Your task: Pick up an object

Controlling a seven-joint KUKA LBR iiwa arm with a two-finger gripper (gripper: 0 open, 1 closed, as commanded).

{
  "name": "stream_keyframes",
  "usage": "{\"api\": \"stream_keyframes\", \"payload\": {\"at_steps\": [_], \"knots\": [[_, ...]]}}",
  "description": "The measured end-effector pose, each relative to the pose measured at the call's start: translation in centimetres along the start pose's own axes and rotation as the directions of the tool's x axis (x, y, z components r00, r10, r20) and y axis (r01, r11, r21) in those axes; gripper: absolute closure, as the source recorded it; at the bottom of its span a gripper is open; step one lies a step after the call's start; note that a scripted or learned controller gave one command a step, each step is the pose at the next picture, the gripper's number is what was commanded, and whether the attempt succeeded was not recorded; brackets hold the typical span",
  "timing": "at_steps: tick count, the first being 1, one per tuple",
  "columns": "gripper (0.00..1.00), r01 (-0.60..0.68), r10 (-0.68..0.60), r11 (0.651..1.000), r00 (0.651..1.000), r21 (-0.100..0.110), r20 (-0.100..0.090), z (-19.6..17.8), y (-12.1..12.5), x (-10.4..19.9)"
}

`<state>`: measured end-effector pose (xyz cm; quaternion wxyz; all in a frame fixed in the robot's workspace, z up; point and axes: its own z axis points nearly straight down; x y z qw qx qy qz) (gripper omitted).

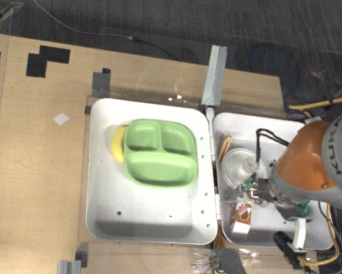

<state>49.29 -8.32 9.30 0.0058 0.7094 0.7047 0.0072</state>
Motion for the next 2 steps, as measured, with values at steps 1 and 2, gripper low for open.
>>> {"api": "stream_keyframes", "payload": {"at_steps": [1, 2], "knots": [[1.0, 0.004, -0.004, 1.0, 1.0, -0.006, -0.002, -1.1, 0.3, 0.2], [1.0, 0.175, -0.175, 0.984, 0.984, 0.012, 0.0, -16.4, -0.2, 8.3]]}}
